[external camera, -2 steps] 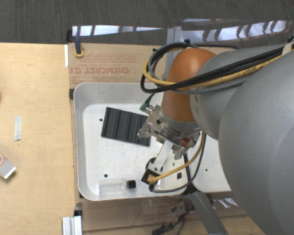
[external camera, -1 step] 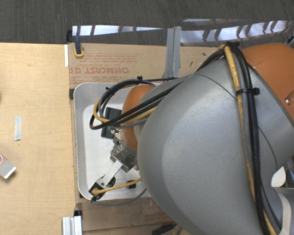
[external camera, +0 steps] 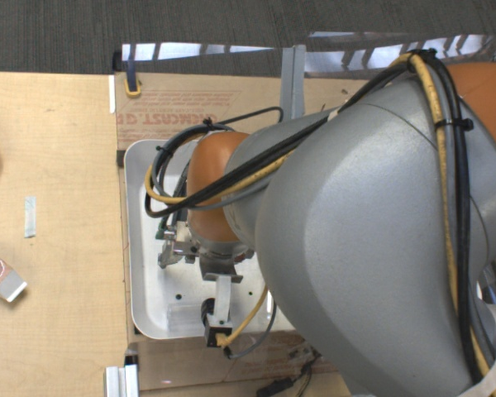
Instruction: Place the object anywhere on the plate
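Looking down, we see the grey arm (external camera: 355, 222) covering most of the white bin (external camera: 145, 304), with its tool (external camera: 180, 251) low over the bin's left part. We cannot tell whether the tool is wide or narrow, nor where the object lies. A pink-and-white packet (external camera: 0, 275) rests on the counter (external camera: 58, 139), left of the bin.

Bright, even indoor light falls on the pale wooden bench top (external camera: 58, 139), leaving no hard shadows. The large rounded grey arm housing (external camera: 372, 246), close to the lens, looks soft and slightly out of focus, and it dims the shallow white plastic bin (external camera: 140, 222) beneath it with a faint shadow. Small reflections glint on the shiny metal rail (external camera: 198, 51) along the top.
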Available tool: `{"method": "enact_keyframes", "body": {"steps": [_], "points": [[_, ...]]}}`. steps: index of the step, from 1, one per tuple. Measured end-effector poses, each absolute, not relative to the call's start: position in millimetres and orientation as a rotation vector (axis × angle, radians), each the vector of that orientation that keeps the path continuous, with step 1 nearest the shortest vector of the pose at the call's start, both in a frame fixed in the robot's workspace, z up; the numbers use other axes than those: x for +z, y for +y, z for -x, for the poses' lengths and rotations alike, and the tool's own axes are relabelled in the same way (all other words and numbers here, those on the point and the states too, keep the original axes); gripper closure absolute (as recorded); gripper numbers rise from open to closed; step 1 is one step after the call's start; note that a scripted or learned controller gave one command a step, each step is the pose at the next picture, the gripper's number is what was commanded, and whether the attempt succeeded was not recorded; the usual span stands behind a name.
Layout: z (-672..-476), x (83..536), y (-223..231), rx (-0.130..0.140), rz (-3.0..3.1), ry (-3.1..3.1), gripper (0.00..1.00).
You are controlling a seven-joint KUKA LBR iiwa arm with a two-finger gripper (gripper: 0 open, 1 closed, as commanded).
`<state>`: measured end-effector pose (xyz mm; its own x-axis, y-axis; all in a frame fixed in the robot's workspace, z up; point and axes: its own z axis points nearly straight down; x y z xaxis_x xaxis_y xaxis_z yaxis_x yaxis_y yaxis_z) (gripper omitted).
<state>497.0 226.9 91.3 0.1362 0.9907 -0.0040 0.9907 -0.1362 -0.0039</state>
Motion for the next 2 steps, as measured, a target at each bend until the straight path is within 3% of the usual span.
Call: {"method": "enact_keyframes", "body": {"steps": [1,2], "points": [[-489.7,218.3,176.8,0.008,2.407,-2.02,0.0],[-476.3,90.0,202.1,0.01,2.421,-2.001,0.0]]}}
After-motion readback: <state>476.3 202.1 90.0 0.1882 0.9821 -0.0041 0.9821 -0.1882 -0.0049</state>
